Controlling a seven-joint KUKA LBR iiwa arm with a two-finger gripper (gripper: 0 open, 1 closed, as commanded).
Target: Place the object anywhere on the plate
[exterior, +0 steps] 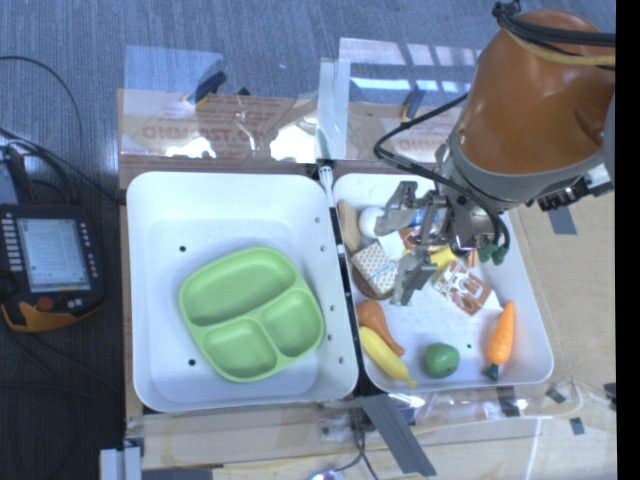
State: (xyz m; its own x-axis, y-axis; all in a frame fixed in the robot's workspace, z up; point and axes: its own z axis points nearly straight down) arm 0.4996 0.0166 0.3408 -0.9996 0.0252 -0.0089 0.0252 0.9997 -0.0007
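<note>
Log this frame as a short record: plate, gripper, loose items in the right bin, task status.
plate: green divided plate in the left bin, nothing on it
gripper: gripper low over the right bin, among the items
right bin items: carrot, green round fruit, banana, waffle-patterned piece, printed packet
task status: no object placed on the plate yet

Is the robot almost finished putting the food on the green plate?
Not yet. The green plate in the left bin has no food on it. The gripper is down in the right bin among the toys; whether it has grabbed one is unclear. The banana, carrot and green ball lie there. Picking, carrying and placing are all left.
</note>
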